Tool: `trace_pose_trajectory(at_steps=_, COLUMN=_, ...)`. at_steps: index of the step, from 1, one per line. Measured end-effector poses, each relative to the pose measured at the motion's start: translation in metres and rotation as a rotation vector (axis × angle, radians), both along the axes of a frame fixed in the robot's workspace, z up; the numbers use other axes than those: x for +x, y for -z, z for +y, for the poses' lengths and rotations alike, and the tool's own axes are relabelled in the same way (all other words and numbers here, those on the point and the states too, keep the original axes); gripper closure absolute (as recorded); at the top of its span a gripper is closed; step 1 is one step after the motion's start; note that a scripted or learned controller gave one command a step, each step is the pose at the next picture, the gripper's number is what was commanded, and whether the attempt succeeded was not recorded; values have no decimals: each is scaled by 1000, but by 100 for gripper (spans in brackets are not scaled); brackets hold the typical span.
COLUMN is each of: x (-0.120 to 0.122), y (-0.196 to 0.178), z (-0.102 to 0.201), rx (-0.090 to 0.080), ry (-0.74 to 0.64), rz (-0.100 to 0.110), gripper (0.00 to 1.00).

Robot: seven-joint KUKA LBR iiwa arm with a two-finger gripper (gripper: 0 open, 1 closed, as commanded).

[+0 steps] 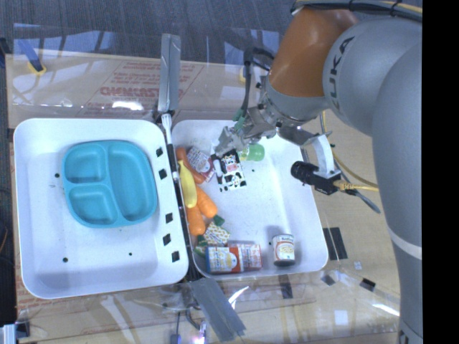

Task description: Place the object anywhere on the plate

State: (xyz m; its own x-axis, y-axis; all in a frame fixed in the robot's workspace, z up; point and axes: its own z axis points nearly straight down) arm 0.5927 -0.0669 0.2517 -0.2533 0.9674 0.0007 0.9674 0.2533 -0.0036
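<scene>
Plate (109,183): one, blue plastic, three sections, in the left bin (43,264), white floor bare around it.
Right bin (305,213): objects crowd its left wall and near edge; middle floor bare.
Gripper (231,169): over the right bin's far part; I cannot tell its state.
Counts: two carrots (199,205), one banana (186,183), one can (284,249), one green ball (252,151).

Bench (86,92) top pale wood-toned, covered by clear plastic sheet with glare patches. Faint red print visible under sheet at upper left. Blue tape piece (29,54) at far left edge. Black tape marks (335,244) on bench at lower right. Grey metal bracket (169,74) upright at far side of bench. Dark blue-grey carpet (143,6) beyond bench. Lighting even, overhead.
</scene>
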Motion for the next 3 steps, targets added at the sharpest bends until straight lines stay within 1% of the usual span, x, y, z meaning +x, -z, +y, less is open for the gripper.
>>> trace_pose_trajectory(at_steps=1, x=0, y=0, z=0, rx=0, ry=0, rz=0, gripper=0)
trace_pose_trajectory(at_steps=2, x=1, y=-11, z=1, rx=-1, ry=-7, rz=0, gripper=100)
trace_pose_trajectory(at_steps=3, x=1, y=-10, z=1, rx=-1, ry=-7, rz=1, gripper=0)
